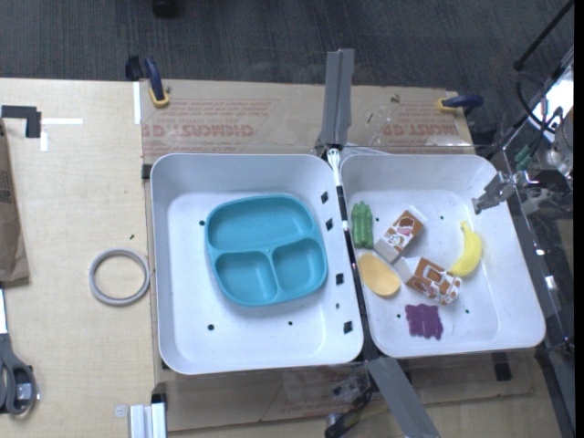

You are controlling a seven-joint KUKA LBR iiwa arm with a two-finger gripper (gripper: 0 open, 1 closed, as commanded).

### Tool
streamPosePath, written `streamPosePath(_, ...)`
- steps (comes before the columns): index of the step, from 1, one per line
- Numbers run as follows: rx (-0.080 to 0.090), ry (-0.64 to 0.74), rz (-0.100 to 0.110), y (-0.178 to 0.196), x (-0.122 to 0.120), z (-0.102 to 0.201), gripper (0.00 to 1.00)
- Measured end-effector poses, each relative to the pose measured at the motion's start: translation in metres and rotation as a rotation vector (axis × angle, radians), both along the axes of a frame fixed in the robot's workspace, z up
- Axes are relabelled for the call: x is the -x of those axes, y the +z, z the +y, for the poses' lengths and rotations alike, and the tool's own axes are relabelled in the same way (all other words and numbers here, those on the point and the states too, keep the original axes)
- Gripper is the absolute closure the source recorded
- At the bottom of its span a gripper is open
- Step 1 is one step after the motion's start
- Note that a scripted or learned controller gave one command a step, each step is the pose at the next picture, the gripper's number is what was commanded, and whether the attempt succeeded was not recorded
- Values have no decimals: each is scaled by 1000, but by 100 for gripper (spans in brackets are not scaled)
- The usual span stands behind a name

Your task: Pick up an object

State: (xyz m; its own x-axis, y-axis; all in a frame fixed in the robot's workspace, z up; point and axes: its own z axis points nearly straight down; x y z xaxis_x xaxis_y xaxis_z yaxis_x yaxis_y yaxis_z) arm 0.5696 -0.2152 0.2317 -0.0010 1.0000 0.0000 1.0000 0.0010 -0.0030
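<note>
Gripper [482, 201] at right bin [511, 336] upper right edge, finger state cannot be told; banana [466, 250] close below; rim collision or missed grasp risked

right bin [520, 272] | banana [468, 250] yellow, curved, right side | green item [362, 224] left edge | two brown-white cartons [402, 233] [434, 280] centre | yellow-orange oval [379, 274] | purple piece [423, 321] front

It was a robotics lab: clamped cardboard sheet [301, 121] behind two shallow white plastic bins [173, 272], pale wooden tabletop [73, 199], dark carpet.
</note>
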Motion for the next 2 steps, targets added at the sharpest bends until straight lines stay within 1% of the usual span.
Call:
streamPosePath(1, -7, -66, -4, -129, 26, 0, 0)
streamPosePath(2, -3, -69, -4, -121, 26, -2, 100)
